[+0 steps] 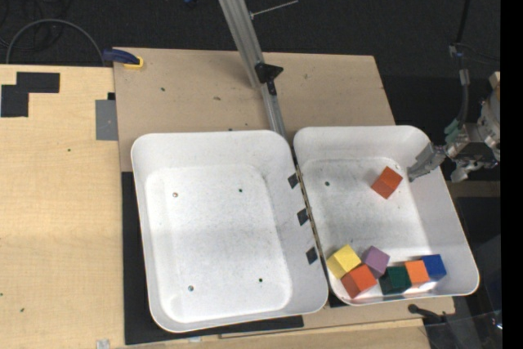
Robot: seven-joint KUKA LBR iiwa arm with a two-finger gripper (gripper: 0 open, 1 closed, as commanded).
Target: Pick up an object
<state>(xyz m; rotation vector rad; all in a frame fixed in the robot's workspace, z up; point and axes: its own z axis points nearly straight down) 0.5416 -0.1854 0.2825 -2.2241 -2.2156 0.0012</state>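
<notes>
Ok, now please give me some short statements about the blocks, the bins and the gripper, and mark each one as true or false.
1. The yellow block lies in the right bin. True.
2. The lone red-orange block touches the purple block. False: it lies apart from the cluster, toward the far side of the bin.
3. The gripper holds the green block. False: the green block lies in the cluster at the bin's near edge, while the gripper is at the bin's right rim, close to the red-orange block.
4. The blue block is at the right end of the cluster. True.
</notes>
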